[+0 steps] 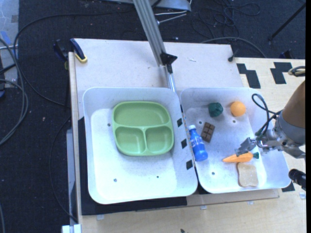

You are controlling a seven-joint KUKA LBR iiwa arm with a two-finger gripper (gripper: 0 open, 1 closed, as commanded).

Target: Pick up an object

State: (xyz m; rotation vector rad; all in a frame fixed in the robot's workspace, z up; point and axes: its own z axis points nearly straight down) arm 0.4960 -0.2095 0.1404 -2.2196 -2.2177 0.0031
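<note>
At the lower right of the frame lies a bread slice (pixel 248 175). Just above it, an orange carrot (pixel 237 157) lies under the gripper (pixel 248 145); I cannot tell its state. Farther up sits an orange ball (pixel 238 108).

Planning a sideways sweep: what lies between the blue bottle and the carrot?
Bare white bin floor between blue bottle and carrot, per the camera view.
</note>
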